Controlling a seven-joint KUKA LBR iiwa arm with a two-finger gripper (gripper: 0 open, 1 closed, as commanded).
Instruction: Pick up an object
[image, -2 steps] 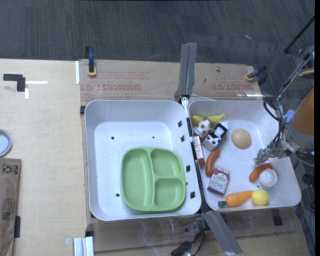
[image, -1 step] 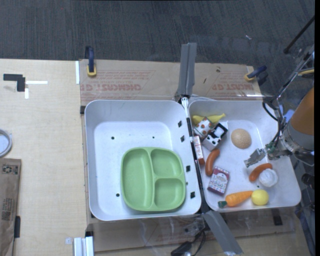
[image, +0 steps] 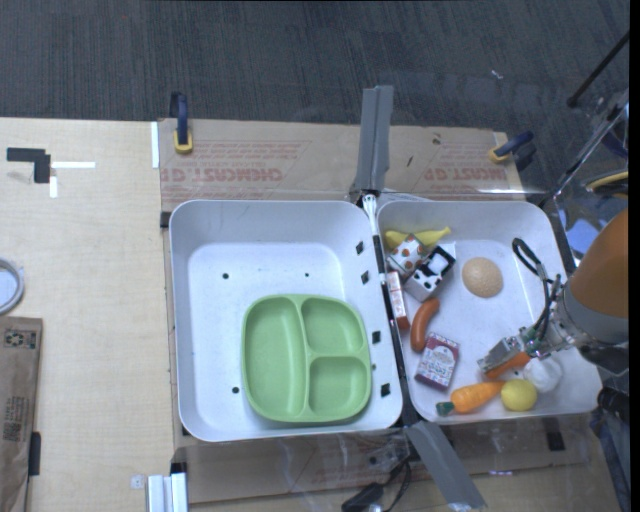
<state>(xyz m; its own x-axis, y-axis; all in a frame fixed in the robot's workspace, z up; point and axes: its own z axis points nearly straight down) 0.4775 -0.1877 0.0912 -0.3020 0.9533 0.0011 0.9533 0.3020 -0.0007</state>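
Left bin (image: 200, 300): holds a green three-compartment tray (image: 306, 358), lying flat toward the near wall.
Right bin (image: 470, 215): holds a banana (image: 418, 238), black-and-white toy (image: 425, 268), beige egg (image: 482, 277), sausage (image: 424, 324), pink carton (image: 437, 361), carrot (image: 472, 397) and lemon (image: 518, 395).
Gripper (image: 512, 352): low in the right bin's near right corner, just above the lemon and carrot.
Arm (image: 605, 285): enters from the right.
Worktop (image: 80, 250): light wood, left of the bins.

A green three-compartment tray (image: 305, 358) lies in the left bin (image: 190, 300), well left of the fingers. Two clamps (image: 180, 122) (image: 513, 150) grip the cardboard sheet (image: 300, 160) on the desk (image: 80, 260), beyond the fingers.
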